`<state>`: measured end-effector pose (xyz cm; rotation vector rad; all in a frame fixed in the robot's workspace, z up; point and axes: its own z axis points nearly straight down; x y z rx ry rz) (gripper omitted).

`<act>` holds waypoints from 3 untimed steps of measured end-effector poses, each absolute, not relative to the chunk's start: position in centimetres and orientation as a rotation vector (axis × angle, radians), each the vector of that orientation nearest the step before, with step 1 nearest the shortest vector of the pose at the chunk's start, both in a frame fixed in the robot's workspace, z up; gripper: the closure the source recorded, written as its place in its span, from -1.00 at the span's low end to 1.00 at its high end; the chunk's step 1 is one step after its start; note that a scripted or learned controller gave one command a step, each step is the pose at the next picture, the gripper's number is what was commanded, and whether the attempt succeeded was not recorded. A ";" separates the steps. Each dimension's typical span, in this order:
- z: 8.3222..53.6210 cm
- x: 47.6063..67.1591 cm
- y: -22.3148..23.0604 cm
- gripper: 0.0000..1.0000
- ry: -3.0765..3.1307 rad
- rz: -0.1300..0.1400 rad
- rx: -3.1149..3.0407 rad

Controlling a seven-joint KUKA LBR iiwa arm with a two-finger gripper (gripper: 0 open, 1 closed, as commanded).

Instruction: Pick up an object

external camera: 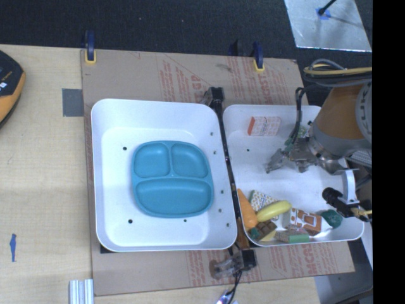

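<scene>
My gripper (278,162) hangs over the middle of the right bin (235,126), reaching in from the right, its fingers pointing left above bare bin floor. A small white and orange box (263,126) lies at the back of that bin, apart from the gripper. Along the bin's front lie an orange carrot (246,209), a yellow banana (273,210), a patterned white piece (260,200), a brown and white box (305,220) and a dark green item (331,219). Nothing shows between the fingers.
The left bin (101,170) holds a blue divided plate (171,178). Cardboard (158,75) lies under both bins, clamped at the back. A yellow and black device (7,84) sits at the far left of the bench.
</scene>
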<state>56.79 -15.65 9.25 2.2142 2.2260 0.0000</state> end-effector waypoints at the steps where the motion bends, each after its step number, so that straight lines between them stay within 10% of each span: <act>1: 8.8 65.0 -16.7 -1.00 2.253 -0.023 2.252; 3: 9.2 66.0 -19.5 -1.00 2.253 0.025 2.220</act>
